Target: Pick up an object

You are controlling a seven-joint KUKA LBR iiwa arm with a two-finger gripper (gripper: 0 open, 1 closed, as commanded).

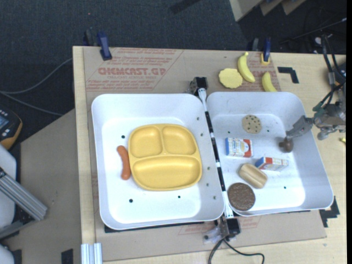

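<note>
The right bin holds a chocolate-chip cookie, a white, blue and red carton, a smaller carton lying flat, a tan bun and a dark brown round patty. My gripper reaches in from the right over this bin's right side. It sits to the right of the cookie and above the small carton, apart from both.
The left bin bears a yellow divided plate with an orange sausage beside it on the left. Behind the right bin, two toy bananas and a yellow disc lie on the bench.
</note>
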